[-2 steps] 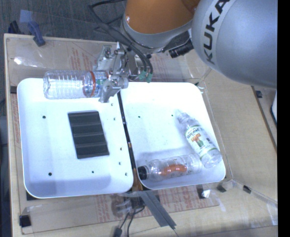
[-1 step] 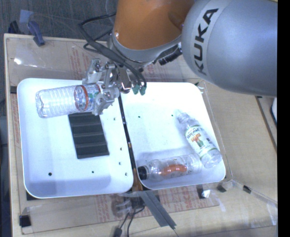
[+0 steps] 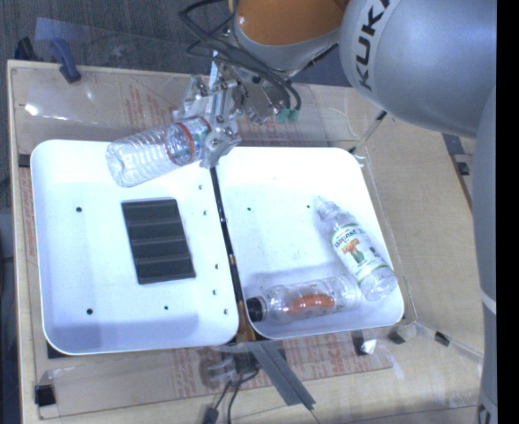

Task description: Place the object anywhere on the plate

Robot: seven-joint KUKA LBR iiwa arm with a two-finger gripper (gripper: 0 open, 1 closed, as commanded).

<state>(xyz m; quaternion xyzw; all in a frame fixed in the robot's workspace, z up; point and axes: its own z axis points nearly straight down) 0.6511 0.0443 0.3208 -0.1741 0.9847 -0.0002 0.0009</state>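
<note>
— Where seen from above: two white bins (image 3: 65, 325) on a bench (image 3: 418, 184), dark floor beyond. Plate?
— Black, ribbed (image 3: 158, 239), left bin.
— Claw?
— Gripper (image 3: 208, 140) clenched on bottle (image 3: 145, 155), raised over left bin's far edge. Two more bottles (image 3: 357, 250) lying right.

Clear plastic bottle (image 3: 146, 155) tilted above left bin, near black ridged plate (image 3: 158, 240).

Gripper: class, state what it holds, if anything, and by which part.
The gripper holds a clear plastic bottle by its neck end, above the left bin.
</note>
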